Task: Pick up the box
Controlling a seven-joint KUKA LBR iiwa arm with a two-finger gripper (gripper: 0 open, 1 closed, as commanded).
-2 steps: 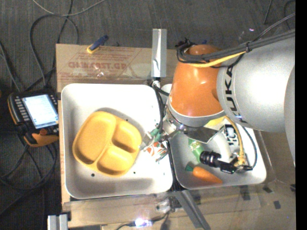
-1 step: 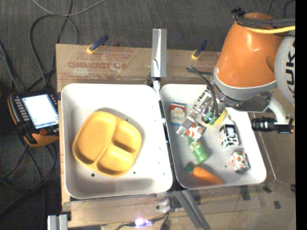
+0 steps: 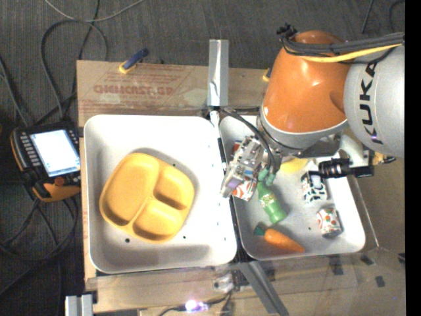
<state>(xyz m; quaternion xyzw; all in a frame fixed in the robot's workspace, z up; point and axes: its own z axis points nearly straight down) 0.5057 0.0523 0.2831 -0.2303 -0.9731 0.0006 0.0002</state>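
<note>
Lighting's pretty even and bright from overhead, with glare on the orange band [image 3: 309, 84] and soft shadows inside the white bins [image 3: 92, 196]. Slightly grainy overall.

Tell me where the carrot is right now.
The carrot lies in the right bin, near its front edge, just below the green bottle and left of a small patterned cup.

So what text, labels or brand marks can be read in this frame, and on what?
"KUKA": black letters on the arm's grey housing.
Red print on the cardboard sheet: appears mirrored, not legible.
Handheld screen: lit, content too small.
Red-patterned box and small printed cups: print too blurred.
</note>
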